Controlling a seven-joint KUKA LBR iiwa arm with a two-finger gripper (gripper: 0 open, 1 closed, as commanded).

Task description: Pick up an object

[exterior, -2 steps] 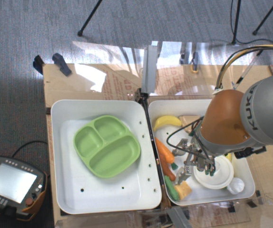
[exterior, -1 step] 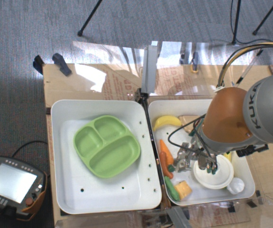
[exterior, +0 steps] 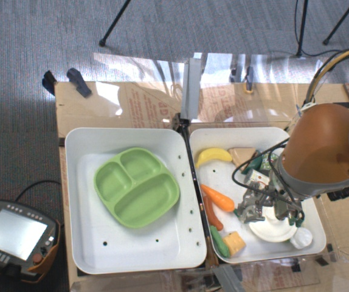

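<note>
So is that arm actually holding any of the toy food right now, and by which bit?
It cannot be told. The gripper hangs low in the right bin, just above the small white plate, and nothing visibly sits between its fingertips.

From my feed I see the desk (exterior: 144, 102), a brown board with red printing under a glossy, sunlit sheet. Two shallow white bins sit on it side by side, touching along their inner edges. The left bin (exterior: 80, 224) reaches nearly to the desk's left edge; the right bin (exterior: 266, 131) runs toward the right side. A grey upright post (exterior: 191, 90) stands on the desk just behind where the bins meet. Two small dark clamps (exterior: 77, 81) sit at the far left corner.
</note>
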